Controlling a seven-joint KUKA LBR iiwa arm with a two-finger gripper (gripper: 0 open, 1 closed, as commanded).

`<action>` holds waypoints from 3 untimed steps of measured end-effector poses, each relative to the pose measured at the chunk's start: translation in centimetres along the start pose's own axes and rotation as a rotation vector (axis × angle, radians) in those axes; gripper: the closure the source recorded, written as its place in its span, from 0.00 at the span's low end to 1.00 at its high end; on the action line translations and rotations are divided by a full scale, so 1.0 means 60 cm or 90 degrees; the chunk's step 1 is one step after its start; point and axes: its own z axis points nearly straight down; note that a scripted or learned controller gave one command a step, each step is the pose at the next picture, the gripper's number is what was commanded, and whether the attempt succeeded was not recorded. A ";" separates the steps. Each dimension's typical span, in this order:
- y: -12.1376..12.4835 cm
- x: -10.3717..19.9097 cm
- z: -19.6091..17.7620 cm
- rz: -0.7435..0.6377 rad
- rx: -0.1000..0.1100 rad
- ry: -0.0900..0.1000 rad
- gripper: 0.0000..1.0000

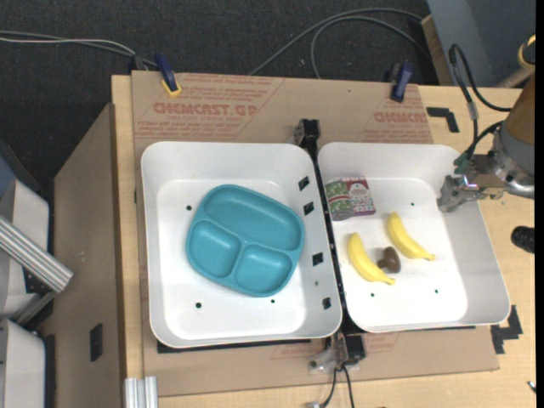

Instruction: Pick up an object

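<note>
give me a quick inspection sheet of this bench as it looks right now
surface: brown board printed with red lettering, bearing the left bin and right bin side by side
job's things: two bananas, a small brown object between them, a printed packet, all in the right bin
clutter: teal divided plate in the left bin
grippers: gripper over the right bin's far right edge, holding nothing visible
cables: several trailing on the dark floor behind the bench
surroundings: two blue clamps on the board's far edge
</note>
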 end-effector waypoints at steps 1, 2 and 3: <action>0.039 0.086 0.014 -0.004 0.002 0.002 1.00; 0.055 0.162 0.003 -0.004 0.002 0.002 1.00; 0.095 0.242 -0.015 -0.004 0.001 0.002 1.00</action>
